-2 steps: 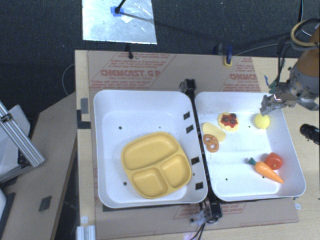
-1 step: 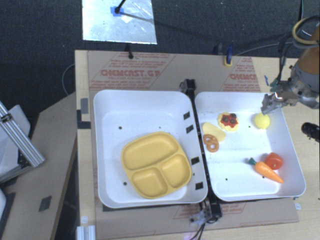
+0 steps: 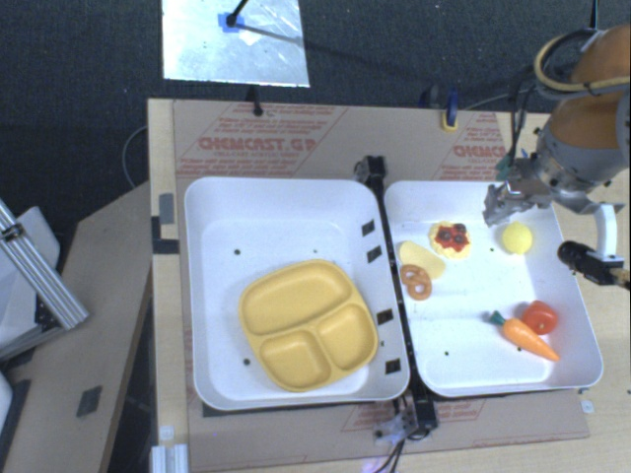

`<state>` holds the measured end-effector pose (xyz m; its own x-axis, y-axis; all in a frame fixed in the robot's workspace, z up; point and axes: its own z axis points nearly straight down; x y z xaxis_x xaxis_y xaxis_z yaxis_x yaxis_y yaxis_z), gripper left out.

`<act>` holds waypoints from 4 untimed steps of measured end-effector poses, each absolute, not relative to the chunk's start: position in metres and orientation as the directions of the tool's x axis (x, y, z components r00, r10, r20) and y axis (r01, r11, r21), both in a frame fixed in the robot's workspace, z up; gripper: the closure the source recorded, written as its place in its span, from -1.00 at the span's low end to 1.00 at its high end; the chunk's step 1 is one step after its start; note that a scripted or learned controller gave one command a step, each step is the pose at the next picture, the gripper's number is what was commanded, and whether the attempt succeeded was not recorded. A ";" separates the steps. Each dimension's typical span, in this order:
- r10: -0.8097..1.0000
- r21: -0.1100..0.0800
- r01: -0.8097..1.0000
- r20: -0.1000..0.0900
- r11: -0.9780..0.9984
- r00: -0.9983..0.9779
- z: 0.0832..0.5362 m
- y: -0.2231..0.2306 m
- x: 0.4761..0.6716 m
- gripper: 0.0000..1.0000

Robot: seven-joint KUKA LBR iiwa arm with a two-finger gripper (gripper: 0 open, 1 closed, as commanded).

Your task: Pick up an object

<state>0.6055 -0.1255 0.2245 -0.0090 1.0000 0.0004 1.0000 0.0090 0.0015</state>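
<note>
The bench (image 3: 296, 131) is carrying 2 shallow white bins side by side, so that everything is lying within the arm's reach from the right. The left bin (image 3: 227, 215) is holding just 1 large thing, a yellow tray (image 3: 309, 323) with 3 compartments, lying flat toward the near side and probably too broad for an easy pinch. The right bin (image 3: 463, 363) is holding the small toy foods, scattered loosely and mostly apart, which is likely leaving room for the gripper to come down around any 1 of them. The grey arm (image 3: 582, 136) is leaning in over that bin's far right corner, and its gripper (image 3: 505, 203) is hovering low just beside a yellow ball (image 3: 517, 237), seemingly the piece being lined up for the pick. Whether the gripper is spread or pressed together cannot be told from this slant, and nothing is visibly sitting in it. An orange carrot (image 3: 528, 339) is lying touching a red tomato (image 3: 539, 316) near the bin's near right side. A small pizza piece (image 3: 451, 238), a pale yellow slice (image 3: 422, 257) and a little pretzel (image 3: 416, 282) are clustering near the bin's left wall.
</note>
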 end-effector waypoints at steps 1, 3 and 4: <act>1.000 0.002 1.000 0.002 0.010 -0.010 0.234 -0.076 0.596 1.00; 1.000 0.001 1.000 0.002 0.010 -0.010 0.229 0.030 0.584 1.00; 1.000 0.001 1.000 0.003 0.012 -0.012 0.234 0.092 0.572 1.00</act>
